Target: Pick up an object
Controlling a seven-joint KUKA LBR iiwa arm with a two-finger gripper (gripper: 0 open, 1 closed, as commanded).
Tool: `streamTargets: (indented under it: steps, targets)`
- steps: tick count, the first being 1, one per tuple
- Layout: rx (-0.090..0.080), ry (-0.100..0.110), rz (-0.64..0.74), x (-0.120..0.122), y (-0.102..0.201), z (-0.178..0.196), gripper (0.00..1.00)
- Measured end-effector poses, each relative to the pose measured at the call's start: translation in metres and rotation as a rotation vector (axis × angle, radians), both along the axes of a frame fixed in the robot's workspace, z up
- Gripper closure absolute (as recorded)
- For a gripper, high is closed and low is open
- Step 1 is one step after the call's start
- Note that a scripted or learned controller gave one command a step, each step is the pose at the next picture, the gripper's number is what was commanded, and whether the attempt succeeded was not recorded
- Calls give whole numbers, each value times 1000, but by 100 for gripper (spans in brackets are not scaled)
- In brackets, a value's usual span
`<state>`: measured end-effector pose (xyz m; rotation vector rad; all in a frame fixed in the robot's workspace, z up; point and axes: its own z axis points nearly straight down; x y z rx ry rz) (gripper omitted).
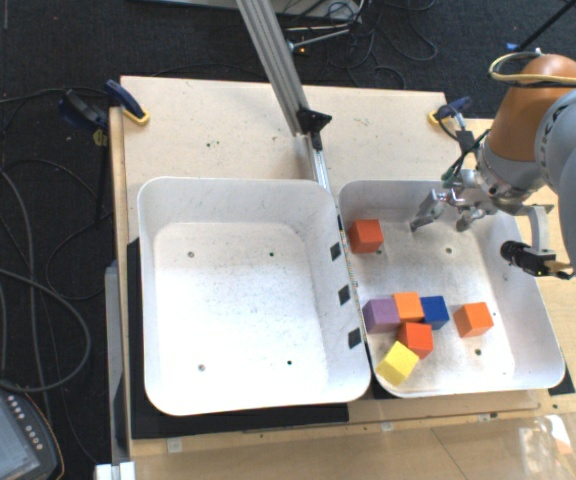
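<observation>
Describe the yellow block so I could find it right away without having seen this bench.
Start at the right-hand shallow white bin and go to its near edge, by the divide with the other bin. There a small yellow cube sits at the front of a cluster, touching a red-orange cube. It is the sole yellow block, nearest the camera.

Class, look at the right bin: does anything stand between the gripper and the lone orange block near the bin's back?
Nothing visible does. The gripper hangs to the right of the orange block, with bare bin floor between them.

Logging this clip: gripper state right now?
Gripper: open, holding nothing, above the right bin, right of the lone orange block.
</observation>
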<state>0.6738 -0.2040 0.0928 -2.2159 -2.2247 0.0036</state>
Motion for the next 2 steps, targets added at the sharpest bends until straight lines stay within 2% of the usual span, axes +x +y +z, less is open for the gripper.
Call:
streamTargets:
  steps: [1,2]
  targets:
    - [-2,-5,1,1,0,13,100]
    - [-1,-10,-1,6,4,58,100]
